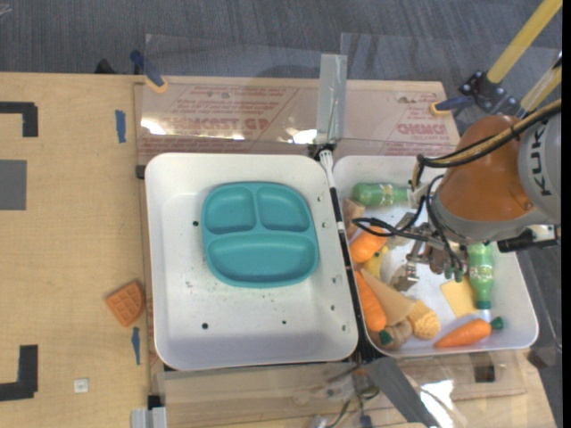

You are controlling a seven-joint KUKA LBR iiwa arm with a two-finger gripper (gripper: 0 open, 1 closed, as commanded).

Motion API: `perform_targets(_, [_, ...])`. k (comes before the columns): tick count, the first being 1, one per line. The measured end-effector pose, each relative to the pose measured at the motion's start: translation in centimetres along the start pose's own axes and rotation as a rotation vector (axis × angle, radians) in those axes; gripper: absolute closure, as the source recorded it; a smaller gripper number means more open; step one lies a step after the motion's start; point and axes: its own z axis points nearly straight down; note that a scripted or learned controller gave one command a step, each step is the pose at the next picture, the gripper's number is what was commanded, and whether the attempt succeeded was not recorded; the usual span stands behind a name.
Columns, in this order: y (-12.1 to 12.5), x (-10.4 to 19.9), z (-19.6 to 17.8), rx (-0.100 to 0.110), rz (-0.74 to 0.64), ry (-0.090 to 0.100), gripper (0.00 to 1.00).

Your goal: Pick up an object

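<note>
Two shallow white bins sit side by side on a wooden bench, seen from above at a slant. The left bin point(178, 319) holds a teal divided plate point(260, 233), three compartments facing up, lying flat near the bin's middle. The right bin point(526, 319) is crowded with toy food: a green bottle point(379, 193) lying on its side near the far wall, a second green bottle point(482, 275) just below the arm's orange band, an orange carrot point(466, 333) with a green tip near the front wall, a longer carrot point(369, 300) along the divider side, an ice-cream cone point(399, 302) beside it, a yellow corn cob point(426, 322) touching the cone's wide end, a pale yellow wedge of cheese point(458, 298), and a small round orange fruit point(363, 248).

The grey arm reaches in from the right, its orange band point(482, 172) over the right bin. The gripper point(419, 266) hangs low among the toys near the bin's middle, just above the cone and beside the cheese. Cables and metal parts clutter the tool, and whether the pincer is spread or closed, or touching any toy, cannot be told.

On the bench left of the bins lies a small orange waffle toy point(125, 302), well apart from everything else.
</note>
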Motion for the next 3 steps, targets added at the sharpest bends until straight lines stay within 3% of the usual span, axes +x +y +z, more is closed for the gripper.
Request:
perform_targets(1, [1.9,-7.9,0.0,0.003,-0.229,0.029,0.0])
perform_targets(2, [-5.9,-3.5,0.1,0.003,-0.17,0.002,0.0])
perform_targets(3, [-1.5,-8.8,0.0,0.007,-0.126,0.022,0.0])
